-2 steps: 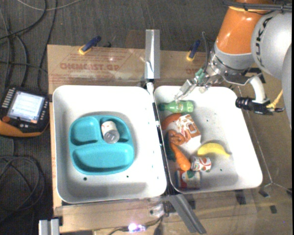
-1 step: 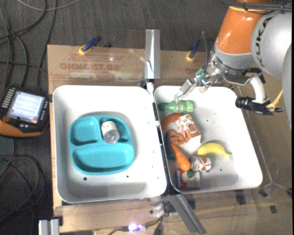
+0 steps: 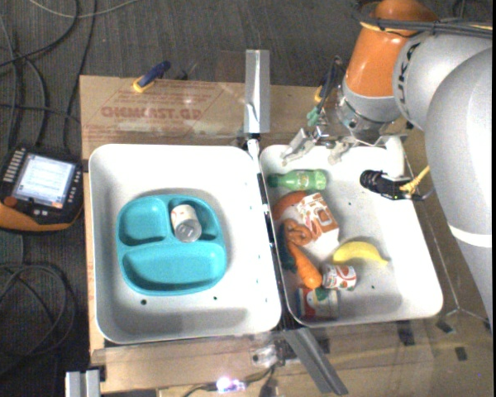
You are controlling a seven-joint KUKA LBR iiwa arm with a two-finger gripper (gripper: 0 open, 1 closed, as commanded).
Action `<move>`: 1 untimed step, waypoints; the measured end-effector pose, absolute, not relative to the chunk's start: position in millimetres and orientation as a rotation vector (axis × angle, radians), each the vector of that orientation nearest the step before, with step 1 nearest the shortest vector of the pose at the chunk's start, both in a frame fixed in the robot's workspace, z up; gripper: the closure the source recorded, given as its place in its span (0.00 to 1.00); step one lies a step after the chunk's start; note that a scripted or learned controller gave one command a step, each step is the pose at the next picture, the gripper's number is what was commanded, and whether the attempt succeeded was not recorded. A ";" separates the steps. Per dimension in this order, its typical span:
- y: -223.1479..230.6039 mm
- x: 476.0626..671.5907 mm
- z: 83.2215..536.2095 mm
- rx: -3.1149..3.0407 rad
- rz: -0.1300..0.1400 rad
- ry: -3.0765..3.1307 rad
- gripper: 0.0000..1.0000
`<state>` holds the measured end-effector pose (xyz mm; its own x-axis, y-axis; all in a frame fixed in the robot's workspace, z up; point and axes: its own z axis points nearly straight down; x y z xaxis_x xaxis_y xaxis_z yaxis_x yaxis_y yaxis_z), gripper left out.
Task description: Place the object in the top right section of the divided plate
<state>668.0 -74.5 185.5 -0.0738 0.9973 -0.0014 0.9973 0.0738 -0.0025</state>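
A small can [image 3: 184,222] lies in the upper right section of the turquoise divided plate [image 3: 172,267], which sits in the left white bin [image 3: 116,168] at the centre left of the frame. The can is short and silver-grey, and its round pale end faces up toward the camera. Its label is too small to read.

The gripper [image 3: 321,145] is at the upper middle of the frame, above the far edge of the right white bin [image 3: 413,292]. Its jaws are spread apart and nothing is between them. The arm above it is grey with an orange band [image 3: 379,52].

In the right bin there is a green bottle [image 3: 299,179] lying on its side near the top, an orange and white packet [image 3: 312,218] below it, a carrot [image 3: 301,259], a yellow banana [image 3: 360,253] and a red and white can [image 3: 341,279] near the bottom. The writing on these things cannot be read.

Behind the bins, on the tabletop [image 3: 161,114], a brown board carries red printed letters that seem to say "CHEMCAST", but the rest is not clear. A handheld control pendant [image 3: 35,184] with a lit screen lies at the left edge of the frame.
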 end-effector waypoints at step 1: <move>-84.3 645.6 214.2 -2.154 0.002 -2.285 0.00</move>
<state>645.6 -84.3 214.2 -0.0586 0.9983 0.0000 0.9983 0.0586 -0.0021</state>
